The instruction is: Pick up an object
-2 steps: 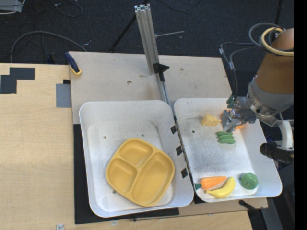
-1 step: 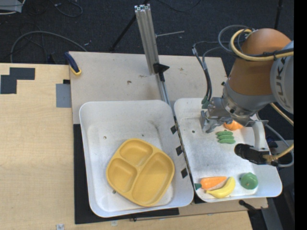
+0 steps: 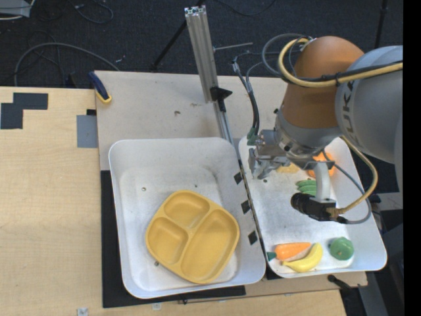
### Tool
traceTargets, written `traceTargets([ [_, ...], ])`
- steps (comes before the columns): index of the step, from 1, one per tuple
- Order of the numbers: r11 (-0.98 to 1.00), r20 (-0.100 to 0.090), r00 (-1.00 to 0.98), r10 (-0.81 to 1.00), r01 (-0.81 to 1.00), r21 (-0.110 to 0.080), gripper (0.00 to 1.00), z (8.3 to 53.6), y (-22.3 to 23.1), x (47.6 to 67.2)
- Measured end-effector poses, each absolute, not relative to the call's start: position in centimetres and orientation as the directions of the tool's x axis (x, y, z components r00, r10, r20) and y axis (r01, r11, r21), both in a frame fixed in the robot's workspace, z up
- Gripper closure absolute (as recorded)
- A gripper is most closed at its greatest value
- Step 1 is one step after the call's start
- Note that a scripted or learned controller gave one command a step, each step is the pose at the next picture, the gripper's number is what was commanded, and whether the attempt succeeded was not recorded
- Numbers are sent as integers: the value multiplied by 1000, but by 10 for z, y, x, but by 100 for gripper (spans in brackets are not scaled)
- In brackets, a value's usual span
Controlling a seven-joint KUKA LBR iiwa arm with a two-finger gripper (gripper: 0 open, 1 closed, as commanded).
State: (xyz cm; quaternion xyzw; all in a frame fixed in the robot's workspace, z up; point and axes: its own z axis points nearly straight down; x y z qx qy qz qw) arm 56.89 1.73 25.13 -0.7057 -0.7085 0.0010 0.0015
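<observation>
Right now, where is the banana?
The banana lies in the right bin at its near edge, touching the carrot, left of the green ball.

A banana (image 3: 305, 260) and an orange carrot (image 3: 291, 249) lay touching at the right bin's (image 3: 368, 259) near edge, a green round fruit (image 3: 341, 247) just beside them. Green (image 3: 305, 186) and orange (image 3: 323, 157) pieces sat farther back, partly hidden by the arm.
</observation>
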Motion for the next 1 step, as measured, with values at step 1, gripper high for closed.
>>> traceTargets([
  [1, 3, 0, -3, 1000, 1000, -2, 100, 253, 74, 579],
])
